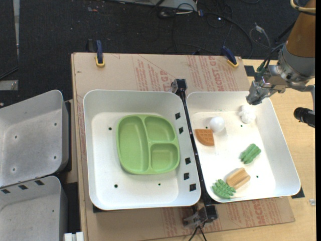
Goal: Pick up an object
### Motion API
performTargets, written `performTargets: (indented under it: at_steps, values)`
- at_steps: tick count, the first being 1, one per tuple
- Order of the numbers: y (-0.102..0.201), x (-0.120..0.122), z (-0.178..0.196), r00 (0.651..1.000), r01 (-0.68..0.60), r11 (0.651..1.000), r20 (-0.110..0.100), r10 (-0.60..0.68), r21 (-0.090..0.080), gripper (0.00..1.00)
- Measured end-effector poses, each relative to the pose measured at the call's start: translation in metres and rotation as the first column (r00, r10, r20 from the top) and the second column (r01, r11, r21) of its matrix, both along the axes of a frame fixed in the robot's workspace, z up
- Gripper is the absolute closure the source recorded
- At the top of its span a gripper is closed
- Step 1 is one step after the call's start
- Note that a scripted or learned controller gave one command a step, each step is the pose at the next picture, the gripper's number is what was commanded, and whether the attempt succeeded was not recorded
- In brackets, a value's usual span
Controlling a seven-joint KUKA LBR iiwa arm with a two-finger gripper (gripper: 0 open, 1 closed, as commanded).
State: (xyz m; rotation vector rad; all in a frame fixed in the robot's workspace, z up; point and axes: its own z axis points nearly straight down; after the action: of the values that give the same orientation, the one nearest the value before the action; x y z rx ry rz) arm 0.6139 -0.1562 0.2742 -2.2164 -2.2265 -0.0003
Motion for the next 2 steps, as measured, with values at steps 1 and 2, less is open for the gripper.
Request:
performTargets:
  at_steps: [1, 2]
  values:
    - [0.059, 0.014, -0.005, 1.000, -0.001, 1.000, 0.000, 0.001, 0.000, 1.00]
    - [0.102, 0.013, -0.014, 1.000, 0.000, 1.000, 0.000, 0.000, -0.001, 1.00]
